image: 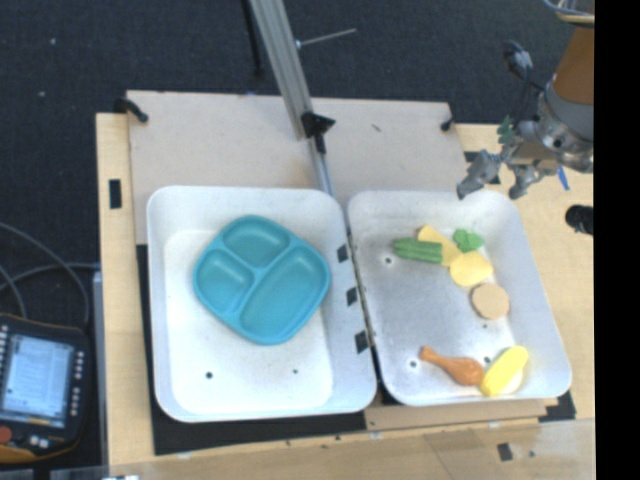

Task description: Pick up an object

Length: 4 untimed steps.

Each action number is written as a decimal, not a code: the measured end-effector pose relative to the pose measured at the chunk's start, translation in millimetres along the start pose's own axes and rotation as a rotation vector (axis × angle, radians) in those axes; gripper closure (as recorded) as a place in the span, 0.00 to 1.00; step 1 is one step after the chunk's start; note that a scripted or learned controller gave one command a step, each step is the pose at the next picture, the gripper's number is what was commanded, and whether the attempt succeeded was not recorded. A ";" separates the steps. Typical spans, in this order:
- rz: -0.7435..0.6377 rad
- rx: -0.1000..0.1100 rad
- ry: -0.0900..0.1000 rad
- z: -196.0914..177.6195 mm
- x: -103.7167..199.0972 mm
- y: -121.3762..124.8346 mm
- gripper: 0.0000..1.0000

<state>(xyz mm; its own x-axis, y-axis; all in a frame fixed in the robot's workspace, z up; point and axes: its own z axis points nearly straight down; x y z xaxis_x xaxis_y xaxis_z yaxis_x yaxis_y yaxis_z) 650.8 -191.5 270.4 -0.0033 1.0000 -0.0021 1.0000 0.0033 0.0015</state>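
Observation:
The right bin (400, 298) holds several toy foods: a green vegetable (418, 251), a small green piece (468, 239), a yellow piece (471, 269) with a smaller yellow bit (430, 235) beside it, a tan round disc (490, 302), an orange drumstick (451, 365) and a yellow lemon-like piece (506, 370). My gripper (497, 181) hangs above the bin's far right corner, beyond the foods, its two fingers spread apart with nothing between them.
The left bin (180, 388) carries a blue divided plate (262, 278). A metal pole (285, 58) slants up from the back between the bins. A tablet-like pendant (35, 373) sits off the bench at the left.

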 end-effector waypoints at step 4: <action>-0.002 -0.004 -0.002 168.1 -1.6 10.7 0.00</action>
<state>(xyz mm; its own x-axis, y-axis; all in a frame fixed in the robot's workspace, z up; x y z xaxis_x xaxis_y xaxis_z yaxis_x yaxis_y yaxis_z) 661.7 -193.4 102.2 -0.0057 1.0000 -0.0043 1.0000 0.0057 0.0051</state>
